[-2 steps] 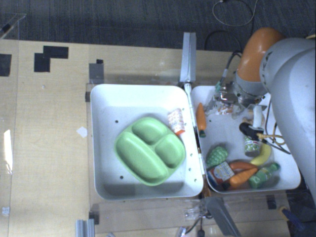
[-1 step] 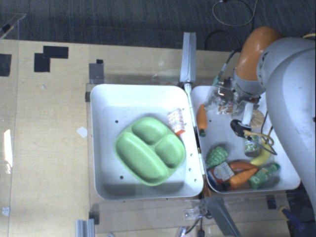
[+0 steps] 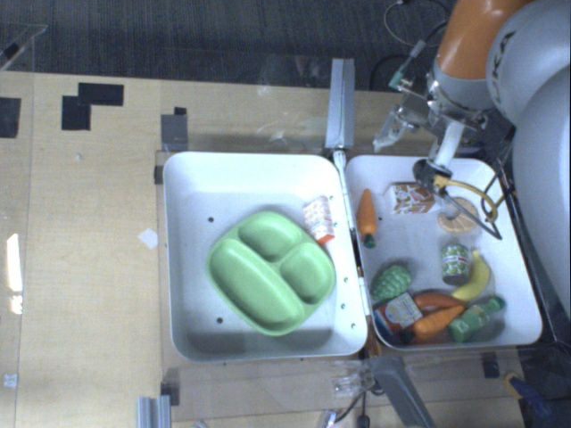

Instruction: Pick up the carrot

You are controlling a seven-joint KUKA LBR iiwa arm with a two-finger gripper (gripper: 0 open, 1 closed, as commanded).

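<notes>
grey arm (image 3: 535, 87), carrot (image 3: 367, 212), white bins (image 3: 192, 205), bench (image 3: 80, 292), dark floor (image 3: 178, 16)

Wooden-looking bench (image 3: 80, 266): left bin (image 3: 192, 203), right bin (image 3: 406, 239).

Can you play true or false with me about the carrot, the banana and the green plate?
The carrot lies in the bin on the view's right. True.
The green divided plate shares the carrot's bin. False: it sits in the left bin.
The banana is in the same bin as the carrot. True.
The gripper holds the carrot. False: the carrot lies on the bin floor, apart from the gripper.
</notes>
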